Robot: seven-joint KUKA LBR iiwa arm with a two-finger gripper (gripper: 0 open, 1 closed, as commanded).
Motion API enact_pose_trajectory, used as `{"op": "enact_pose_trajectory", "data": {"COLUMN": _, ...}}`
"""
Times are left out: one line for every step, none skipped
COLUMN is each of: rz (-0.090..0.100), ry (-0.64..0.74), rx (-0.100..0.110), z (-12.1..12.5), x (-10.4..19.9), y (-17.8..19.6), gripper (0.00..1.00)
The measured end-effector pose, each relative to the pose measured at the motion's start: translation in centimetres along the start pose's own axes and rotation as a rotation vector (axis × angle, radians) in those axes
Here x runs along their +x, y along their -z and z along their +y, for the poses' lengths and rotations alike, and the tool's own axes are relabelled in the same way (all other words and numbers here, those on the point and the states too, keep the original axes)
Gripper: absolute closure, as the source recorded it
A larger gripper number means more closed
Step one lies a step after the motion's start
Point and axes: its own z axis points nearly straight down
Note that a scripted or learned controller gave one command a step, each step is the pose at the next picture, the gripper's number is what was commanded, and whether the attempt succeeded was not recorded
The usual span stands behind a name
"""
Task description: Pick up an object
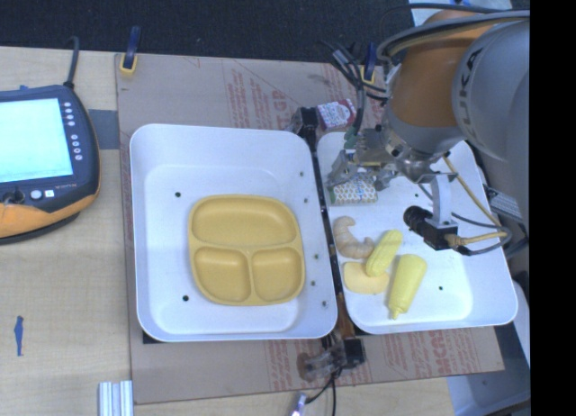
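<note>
My gripper (357, 174) is low over the back left corner of the right bin (468, 311), under the grey and orange arm. A small white piece with green dots (354, 193) lies right beneath it; whether it is held I cannot tell. In front of it lie a tan curved piece (350, 236), a small corn cob (383, 251), a longer yellow cob (405, 284) and a pale yellow wedge (362, 280), all close together and apart from the gripper.
The left bin (162, 225) holds a yellow divided plate (246, 249). A black cable fitting (430, 228) hangs over the right bin's middle. A teach pendant (40, 158) lies on the bench at far left.
</note>
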Motion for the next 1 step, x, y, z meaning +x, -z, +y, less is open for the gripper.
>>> {"op": "enact_pose_trajectory", "data": {"rz": -0.001, "ry": 0.002, "rx": 0.004, "z": -3.9, "x": 6.7, "y": 2.09, "gripper": 1.0}}
